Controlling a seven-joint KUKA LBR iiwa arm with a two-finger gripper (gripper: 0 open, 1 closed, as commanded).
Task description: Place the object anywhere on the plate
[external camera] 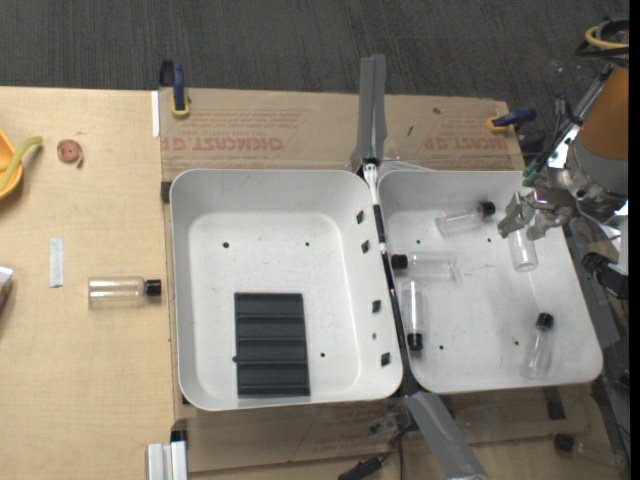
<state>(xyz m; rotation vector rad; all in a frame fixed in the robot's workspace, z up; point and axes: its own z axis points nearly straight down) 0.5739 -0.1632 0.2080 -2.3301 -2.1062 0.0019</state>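
Pick stage: hand (pixel 528 218) over right bin (pixel 560 368), upper right part.
A clear vial (pixel 524 252) hangs just under the hand; whether it is pinched or the hand is spread, cannot tell. Dark ridged plate (pixel 270 345) lies in left bin (pixel 200 208), well apart from the vial. Judged next: confirm hold, lift clear of the wall between bins, carry over to the plate.

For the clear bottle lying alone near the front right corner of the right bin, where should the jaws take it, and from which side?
Grip the clear bottle across its middle body, coming from straight above. It lies on its side, black cap toward the back, with bare floor of the right bin on both sides.
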